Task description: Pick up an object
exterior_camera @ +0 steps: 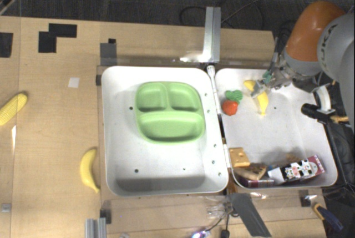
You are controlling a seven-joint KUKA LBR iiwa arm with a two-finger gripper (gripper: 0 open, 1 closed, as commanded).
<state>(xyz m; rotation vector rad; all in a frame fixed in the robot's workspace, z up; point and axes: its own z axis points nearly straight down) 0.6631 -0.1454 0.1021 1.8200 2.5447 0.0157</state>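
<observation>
While the grey arm (pixel 333 48) reaches in from the right, its gripper (pixel 270 79) hangs over the far part of the right bin (pixel 288 137), just above a small yellow object (pixel 262 101); whether it grips anything cannot be told. A toy strawberry (pixel 231 105) lies near. The left bin (pixel 119 137) holds a green divided tray (pixel 168 111).
</observation>
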